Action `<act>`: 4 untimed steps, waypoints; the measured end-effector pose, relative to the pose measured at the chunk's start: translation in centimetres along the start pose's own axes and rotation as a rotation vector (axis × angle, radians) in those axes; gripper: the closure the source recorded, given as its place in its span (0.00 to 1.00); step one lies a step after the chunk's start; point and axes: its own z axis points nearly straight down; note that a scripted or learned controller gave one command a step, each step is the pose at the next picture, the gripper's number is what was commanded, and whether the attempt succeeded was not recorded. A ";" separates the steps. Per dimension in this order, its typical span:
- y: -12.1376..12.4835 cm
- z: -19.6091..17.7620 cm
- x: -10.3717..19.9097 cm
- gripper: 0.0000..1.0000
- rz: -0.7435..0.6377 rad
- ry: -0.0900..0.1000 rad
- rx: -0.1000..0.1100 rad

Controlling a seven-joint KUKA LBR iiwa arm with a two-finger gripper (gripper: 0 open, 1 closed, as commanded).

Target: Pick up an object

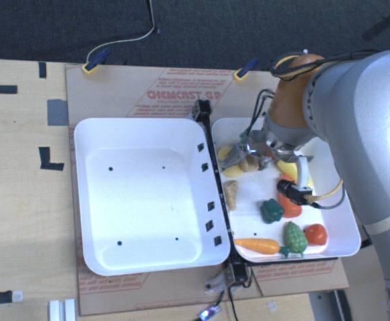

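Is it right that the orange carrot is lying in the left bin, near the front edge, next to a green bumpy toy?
Not quite. The camera view shows the orange carrot lying in the right bin, not the left one. It is near the front edge, next to the green bumpy toy.

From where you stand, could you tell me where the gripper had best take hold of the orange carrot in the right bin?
Grip the carrot across its thicker middle, coming straight down from above. It lies flat and lengthwise along the right bin's near wall, tapering leftward, with the green vegetable close at its right end.
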 end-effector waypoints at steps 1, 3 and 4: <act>-0.1 -1.0 0.0 1.00 0.000 0.002 0.003; 4.2 -28.2 8.6 1.00 -0.003 0.000 -0.019; 3.7 -13.0 8.0 1.00 0.002 -0.001 0.016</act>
